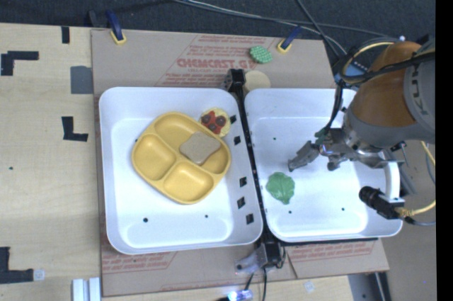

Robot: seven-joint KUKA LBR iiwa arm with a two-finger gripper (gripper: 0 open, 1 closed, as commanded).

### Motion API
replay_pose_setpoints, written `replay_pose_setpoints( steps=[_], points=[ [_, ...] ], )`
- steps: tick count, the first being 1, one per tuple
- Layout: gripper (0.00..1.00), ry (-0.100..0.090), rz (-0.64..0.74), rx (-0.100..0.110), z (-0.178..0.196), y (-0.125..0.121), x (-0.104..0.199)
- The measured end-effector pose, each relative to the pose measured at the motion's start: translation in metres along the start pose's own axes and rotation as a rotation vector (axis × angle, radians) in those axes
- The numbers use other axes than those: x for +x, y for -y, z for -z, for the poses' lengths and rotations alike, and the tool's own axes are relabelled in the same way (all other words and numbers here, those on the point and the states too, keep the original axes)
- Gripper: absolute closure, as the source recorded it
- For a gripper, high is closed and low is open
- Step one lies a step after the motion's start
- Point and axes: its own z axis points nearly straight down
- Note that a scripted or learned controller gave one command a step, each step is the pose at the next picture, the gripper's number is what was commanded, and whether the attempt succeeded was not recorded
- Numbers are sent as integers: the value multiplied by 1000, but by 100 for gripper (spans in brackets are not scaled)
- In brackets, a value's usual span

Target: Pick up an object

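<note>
A green leafy lump (280, 188) lies on the floor of the right bin (304, 108), near its left wall. My gripper (313, 163) hangs over the middle of that bin, up and to the right of the lump and apart from it. Its two dark fingers (297, 159) are spread open with nothing between them. In the left bin (120, 207) a yellow divided plate (152, 151) holds a brown slice of toast (199, 148). A cluster of red berries (214, 122) sits at the plate's upper right edge.
A small green dotted piece (260, 54) rests on the cardboard behind the bins. The black divider (244, 151) runs between the two bins. Cables cross the dark floor at the back. The arm's grey and orange body (386, 98) covers the right bin's right side.
</note>
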Motion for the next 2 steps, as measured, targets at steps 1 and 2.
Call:
replay_pose_setpoints(
  steps=[1, 2],
  points=[
    [0, 0, 0, 1, -43, 1, -1],
    [100, -2, 3, -2, -32, 0, 0]
  ],
)
